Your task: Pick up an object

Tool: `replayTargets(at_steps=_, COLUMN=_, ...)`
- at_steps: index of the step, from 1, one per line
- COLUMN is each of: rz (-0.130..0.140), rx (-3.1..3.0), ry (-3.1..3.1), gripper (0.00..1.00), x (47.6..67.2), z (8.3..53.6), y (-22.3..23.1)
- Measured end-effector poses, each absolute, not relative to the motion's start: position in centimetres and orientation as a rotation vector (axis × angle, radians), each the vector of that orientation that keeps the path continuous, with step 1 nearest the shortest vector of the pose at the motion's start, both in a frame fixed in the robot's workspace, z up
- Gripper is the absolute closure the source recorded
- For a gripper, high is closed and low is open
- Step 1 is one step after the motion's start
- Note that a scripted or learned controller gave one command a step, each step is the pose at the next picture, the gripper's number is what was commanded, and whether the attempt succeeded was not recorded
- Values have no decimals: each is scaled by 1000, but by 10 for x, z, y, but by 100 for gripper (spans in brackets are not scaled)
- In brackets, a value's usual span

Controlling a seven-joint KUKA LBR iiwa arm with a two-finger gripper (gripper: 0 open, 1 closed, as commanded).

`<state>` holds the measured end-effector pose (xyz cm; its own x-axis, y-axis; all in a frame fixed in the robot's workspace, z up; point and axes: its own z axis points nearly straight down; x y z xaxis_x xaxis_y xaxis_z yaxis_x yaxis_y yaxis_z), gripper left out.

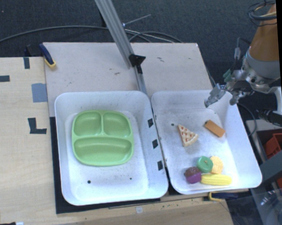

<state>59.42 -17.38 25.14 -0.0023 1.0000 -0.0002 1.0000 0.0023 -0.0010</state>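
The right bin [239, 141] holds several toy foods. A pizza slice [187, 134] lies near its middle and an orange block [214, 128] sits to the right of it. At the front are a green round piece [205, 164], a yellow lumpy piece [217, 165], a purple piece [192, 175] and a yellow corn cob [216, 180]. My gripper [223, 98] hovers over the bin's back right corner, above and behind the orange block. Its fingers stand open with nothing between them.
The left bin [68, 177] carries a green divided plate [103, 137]. A slanted metal pole [118, 32] rises behind the bins. Cables run over the dark floor at the back, and a blue and yellow clamp [47, 55] sits at the board's far left corner.
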Motion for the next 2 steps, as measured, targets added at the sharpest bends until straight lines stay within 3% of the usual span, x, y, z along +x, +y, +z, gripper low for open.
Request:
replayTargets(at_steps=1, rz=1, rx=-2219, ry=-2224, gripper=0, x=594, z=251, y=-174)
replayTargets(at_steps=2, rz=7, rx=-2216, ry=-2220, gripper=0, x=585, z=204, y=-172)
